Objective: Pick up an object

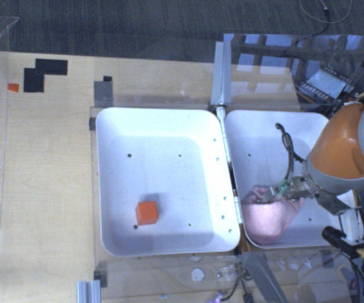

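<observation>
On the counter (49, 188), seen from above at a slant, two shallow white bins stand side by side, touching along their inner edges. Near the front of the left bin (112, 169), a little left of its middle, lies a small orange cube (147, 213), resting flat on the bin floor and well apart from the walls. Small dark dots are spread over the floors of both bins.

At the front left corner of the right bin (258, 137) lies a soft pink object (267, 221), like a bundle of cloth; its exact shape is blurred. It rests against the front wall of this bin. The arm (349, 150), grey with a wide orange band, reaches in from the right and bends down over the same bin. Its gripper (287, 190) is low, just at the upper right edge of the pink object and apparently touching it. Whether the gripper is open or closed, or whether it grasps the pink object, I cannot tell, because this part is small and unclear. A thin dark cable (288, 150) runs from the gripper toward the back of the right bin.

At the far left of the counter there are black shapes (43, 73) and one small orange mark (13, 88).
</observation>
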Controlling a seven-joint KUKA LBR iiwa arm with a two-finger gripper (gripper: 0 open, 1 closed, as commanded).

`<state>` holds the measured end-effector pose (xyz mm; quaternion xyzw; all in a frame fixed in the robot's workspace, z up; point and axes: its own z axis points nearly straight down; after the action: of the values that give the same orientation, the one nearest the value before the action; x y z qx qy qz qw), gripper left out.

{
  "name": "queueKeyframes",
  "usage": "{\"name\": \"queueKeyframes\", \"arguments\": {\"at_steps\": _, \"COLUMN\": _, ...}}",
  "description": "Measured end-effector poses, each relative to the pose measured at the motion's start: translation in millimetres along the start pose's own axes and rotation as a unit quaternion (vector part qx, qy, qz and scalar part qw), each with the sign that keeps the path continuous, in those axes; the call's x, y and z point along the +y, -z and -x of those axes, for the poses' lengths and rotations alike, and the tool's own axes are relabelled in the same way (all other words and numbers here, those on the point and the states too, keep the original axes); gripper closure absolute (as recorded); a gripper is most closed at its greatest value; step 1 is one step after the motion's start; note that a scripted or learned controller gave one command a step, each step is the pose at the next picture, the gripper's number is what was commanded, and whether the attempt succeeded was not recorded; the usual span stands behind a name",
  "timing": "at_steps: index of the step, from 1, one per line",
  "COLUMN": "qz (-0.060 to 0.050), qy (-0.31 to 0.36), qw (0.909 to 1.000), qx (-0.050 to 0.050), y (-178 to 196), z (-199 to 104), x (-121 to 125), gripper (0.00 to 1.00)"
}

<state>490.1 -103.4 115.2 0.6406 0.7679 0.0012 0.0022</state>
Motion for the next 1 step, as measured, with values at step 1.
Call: {"name": "queueKeyframes", "arguments": {"at_steps": 1, "qz": 0.007, "qy": -0.057, "qw": 0.9983, "qx": -0.002, "y": -23.0, "z": 52.9, "x": -6.5, "gripper": 0.0}}
